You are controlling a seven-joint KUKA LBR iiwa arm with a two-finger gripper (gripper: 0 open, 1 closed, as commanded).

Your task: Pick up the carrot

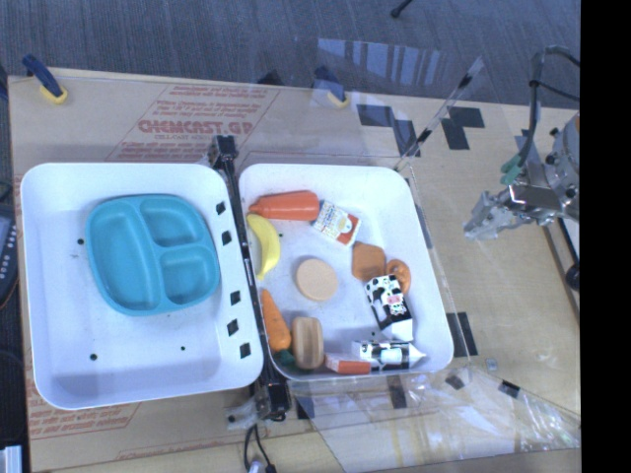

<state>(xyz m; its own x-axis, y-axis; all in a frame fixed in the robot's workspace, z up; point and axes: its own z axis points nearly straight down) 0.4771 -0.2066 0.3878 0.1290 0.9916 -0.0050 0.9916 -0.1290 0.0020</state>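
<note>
The carrot (275, 321), a short tapered orange piece, lies along the left wall of the right bin (429, 264), near the front, beside a tan bread-like block (307, 343). A longer red-orange sausage-shaped piece (285, 205) lies at the back of the same bin. My gripper (490, 218) hangs over the bare bench to the right of the right bin, well away from the carrot, with nothing seen in it.
The right bin also holds a banana (264, 244), a round tan disc (316, 280), a small carton (336, 223), a brown slice (368, 260), a cow-patterned carton (388, 300) and a lying bottle (389, 355). A blue divided plate (153, 252) sits in the left bin (59, 363).
</note>
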